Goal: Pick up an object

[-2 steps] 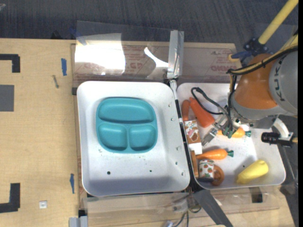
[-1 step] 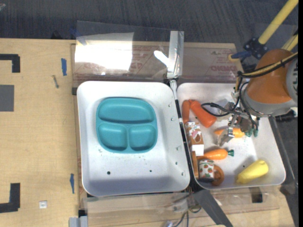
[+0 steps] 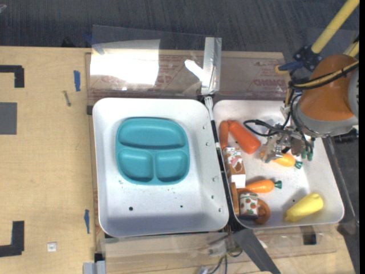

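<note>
In the right bin (image 3: 333, 178), at its near edge, a yellow lemon-like piece (image 3: 304, 206) lies toward the right corner, and a small patterned cup (image 3: 249, 204) stands by the divider. Just beyond them rests a small carrot (image 3: 263, 185), long axis across the bin, green tip pointing right. Farther back, the gripper (image 3: 283, 147) hangs low over the bin, beneath the arm's orange band (image 3: 326, 99). A small orange-and-yellow piece (image 3: 284, 161) lies directly under it, just on the near side, long axis roughly left to right; whether the fingers touch it, or stand apart or together, I cannot tell. To the gripper's left, a larger carrot (image 3: 244, 137) slants toward the far left corner, near but apart. The left bin (image 3: 114, 210) holds a teal divided tray (image 3: 153, 149). Judged from this, the small piece is the nearest candidate, calling for little more than a short descent.
</note>
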`<state>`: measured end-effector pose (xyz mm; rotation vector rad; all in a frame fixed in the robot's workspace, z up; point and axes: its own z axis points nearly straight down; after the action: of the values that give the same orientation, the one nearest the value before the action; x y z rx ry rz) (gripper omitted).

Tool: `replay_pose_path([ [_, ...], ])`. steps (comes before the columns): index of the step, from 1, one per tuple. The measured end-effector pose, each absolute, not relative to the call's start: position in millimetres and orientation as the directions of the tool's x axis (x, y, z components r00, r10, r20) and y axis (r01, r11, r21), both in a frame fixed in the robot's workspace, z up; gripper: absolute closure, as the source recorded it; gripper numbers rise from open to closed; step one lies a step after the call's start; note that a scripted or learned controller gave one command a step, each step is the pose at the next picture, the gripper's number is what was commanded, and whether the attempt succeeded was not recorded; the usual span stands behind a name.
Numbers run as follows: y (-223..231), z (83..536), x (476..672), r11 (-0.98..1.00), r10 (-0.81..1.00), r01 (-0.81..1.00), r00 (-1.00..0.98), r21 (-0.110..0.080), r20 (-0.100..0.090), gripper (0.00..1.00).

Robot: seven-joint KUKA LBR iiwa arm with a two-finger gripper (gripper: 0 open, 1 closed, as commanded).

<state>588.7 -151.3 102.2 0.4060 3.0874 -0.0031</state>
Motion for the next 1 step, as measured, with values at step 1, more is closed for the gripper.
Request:
replay_pose_path([
  [1, -151.2, 258.9, 605.8, 0.948, 0.319, 0.319, -0.948, 0.002, -0.018, 1.00],
])
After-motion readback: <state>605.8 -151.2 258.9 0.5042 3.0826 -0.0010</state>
